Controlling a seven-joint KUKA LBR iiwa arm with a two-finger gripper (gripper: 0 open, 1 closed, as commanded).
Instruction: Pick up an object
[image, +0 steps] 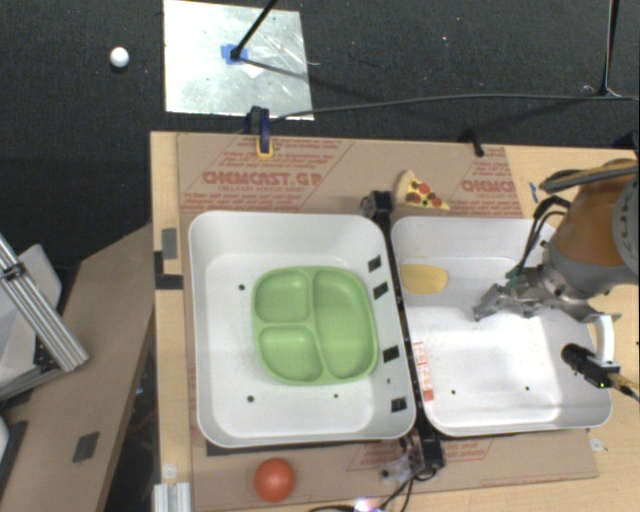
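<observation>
Camera view: gripper (492, 303) seen low over right bin (500, 390), reached in from right; whether fingers are apart or together cannot be told. Yellow flat piece (424, 278) lies on right bin's floor near its upper left corner, long axis running left-right, apart from gripper. Green divided plate (314, 324) sits in left bin (215, 330). Pizza slice toy (420, 192) rests on table (300, 170) above bins; red ball (274, 479) below left bin.

Bright, even light; slightly soft focus
</observation>
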